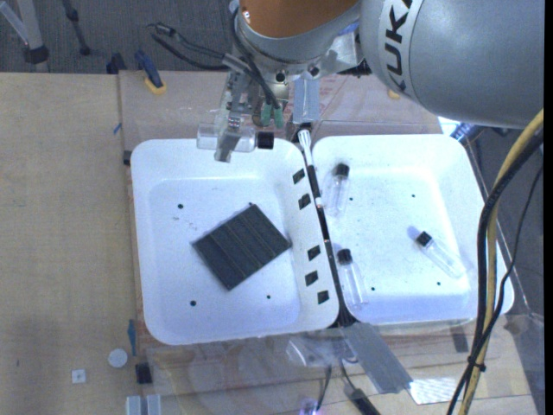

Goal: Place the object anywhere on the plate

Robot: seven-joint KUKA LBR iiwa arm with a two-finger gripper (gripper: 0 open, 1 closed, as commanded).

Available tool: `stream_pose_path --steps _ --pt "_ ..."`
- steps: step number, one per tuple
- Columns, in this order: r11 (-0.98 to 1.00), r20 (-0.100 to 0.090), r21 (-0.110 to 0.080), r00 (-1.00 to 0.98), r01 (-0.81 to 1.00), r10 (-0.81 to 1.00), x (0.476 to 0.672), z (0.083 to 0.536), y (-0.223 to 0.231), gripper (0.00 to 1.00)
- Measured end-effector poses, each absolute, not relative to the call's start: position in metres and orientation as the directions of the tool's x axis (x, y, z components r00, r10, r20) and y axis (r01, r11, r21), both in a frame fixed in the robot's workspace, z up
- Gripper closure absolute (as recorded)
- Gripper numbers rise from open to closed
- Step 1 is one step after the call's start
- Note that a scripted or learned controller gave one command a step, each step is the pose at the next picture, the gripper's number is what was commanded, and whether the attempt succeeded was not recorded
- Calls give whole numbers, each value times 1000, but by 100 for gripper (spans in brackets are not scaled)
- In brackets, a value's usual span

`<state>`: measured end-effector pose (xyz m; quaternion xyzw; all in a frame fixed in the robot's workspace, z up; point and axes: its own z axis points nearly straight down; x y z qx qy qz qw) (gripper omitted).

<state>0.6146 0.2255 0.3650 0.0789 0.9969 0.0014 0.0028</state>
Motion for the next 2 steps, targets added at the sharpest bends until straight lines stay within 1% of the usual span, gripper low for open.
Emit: stream_pose_path --steps 1,2 --pt "997 -6 3 -997 81 81 594 392 225 100" --pt "997 -12 7 -997 82 82 595 403 226 100"
